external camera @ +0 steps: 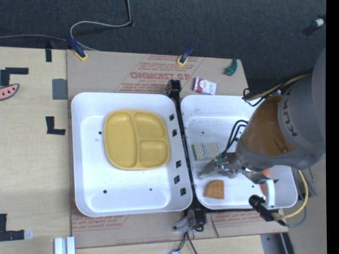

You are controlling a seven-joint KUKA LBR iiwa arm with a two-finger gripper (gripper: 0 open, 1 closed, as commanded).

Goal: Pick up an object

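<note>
My gripper (211, 168) hangs low in the right bin (233, 106), reaching in from the right under the grey and orange arm (275, 134). It sits between a small green-patterned square pad (204, 150), just above it in the view, and a brown toast-like piece (214, 189), just below it. Nothing visibly hangs from the gripper. An orange object (264, 172) peeks out from under the wrist and is mostly hidden by the arm.
The left bin (85, 142) holds a yellow divided plate (136, 139). A black clamp strip (180, 142) runs between the bins. A small red-and-white packet (204, 85) lies on the cardboard behind the right bin. Cables trail at the bench's front right corner.
</note>
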